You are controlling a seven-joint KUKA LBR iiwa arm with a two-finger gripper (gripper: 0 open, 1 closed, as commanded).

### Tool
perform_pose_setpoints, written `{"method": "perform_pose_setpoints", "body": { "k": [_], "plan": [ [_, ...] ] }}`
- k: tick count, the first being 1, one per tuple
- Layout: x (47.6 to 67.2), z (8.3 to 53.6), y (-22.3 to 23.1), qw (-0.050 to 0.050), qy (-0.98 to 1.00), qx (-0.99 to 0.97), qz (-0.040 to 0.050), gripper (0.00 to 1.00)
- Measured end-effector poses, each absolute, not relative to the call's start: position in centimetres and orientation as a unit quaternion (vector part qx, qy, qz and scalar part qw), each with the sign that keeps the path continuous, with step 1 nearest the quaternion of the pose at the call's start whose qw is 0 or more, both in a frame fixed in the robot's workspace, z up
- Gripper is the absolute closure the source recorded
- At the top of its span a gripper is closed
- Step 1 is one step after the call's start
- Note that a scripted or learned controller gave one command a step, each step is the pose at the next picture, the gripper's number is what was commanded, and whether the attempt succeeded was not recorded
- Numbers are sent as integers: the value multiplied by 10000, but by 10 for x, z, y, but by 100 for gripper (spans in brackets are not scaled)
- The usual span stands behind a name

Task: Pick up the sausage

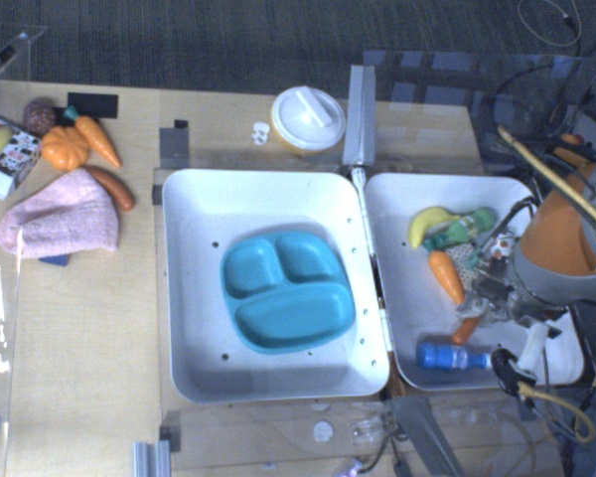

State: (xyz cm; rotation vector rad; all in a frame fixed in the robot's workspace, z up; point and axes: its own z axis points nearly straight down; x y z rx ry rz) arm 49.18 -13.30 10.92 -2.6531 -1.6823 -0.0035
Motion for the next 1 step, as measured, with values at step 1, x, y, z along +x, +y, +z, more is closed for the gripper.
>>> {"method": "perform_pose_setpoints", "body": {
  "k": [1],
  "plan": [
    [517, 209, -97, -6, -5705, -8213, -9, 100]
  ]
}}
